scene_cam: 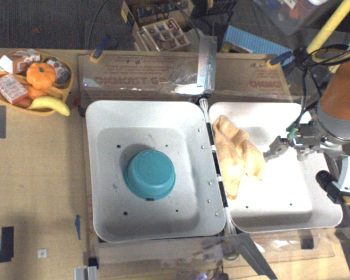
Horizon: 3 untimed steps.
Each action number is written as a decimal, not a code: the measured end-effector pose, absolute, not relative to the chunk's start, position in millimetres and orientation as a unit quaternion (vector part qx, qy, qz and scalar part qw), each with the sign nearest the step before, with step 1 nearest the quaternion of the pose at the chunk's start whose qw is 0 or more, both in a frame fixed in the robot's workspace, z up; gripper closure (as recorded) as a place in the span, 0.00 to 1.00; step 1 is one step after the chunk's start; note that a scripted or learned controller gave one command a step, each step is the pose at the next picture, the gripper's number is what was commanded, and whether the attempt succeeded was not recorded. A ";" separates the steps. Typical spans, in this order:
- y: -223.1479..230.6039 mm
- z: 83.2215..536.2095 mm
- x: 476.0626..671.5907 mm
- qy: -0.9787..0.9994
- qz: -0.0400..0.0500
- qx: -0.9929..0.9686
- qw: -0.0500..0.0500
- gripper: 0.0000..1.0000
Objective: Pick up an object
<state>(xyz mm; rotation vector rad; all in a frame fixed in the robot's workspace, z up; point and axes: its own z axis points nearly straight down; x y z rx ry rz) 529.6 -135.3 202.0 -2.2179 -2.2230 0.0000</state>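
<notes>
Gripper [274, 149] sits over the right bin [291, 214], its dark tip just beside the right edge of the cloth [236, 156]; I cannot tell from here whether it is open or closed, and I see nothing held in it. I have the arm [338, 107] coming in from the right, over that bin's right rim. Bare white floor lies near and right of the tip, so I read open room there, while the cloth crowds the left side against the wall shared by the two bins.

That cloth is pale yellow, crumpled and folded, stretched from far to near along the left wall of the right bin, its near end narrowing to a point.

On the left, I see the left bin [105, 133] with a teal bowl [150, 174] turned upside down near its middle, well clear of all four walls. Far left on the bench stands a basket of toy food [30, 81], a banana at its near rim.
</notes>
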 end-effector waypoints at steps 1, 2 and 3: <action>-115.4 92.5 554.1 -0.708 -0.003 -0.707 -0.003 0.00; -117.4 103.0 554.6 -0.706 -0.004 -0.708 -0.004 1.00; -51.8 212.7 579.1 -0.800 0.000 -0.600 -0.001 1.00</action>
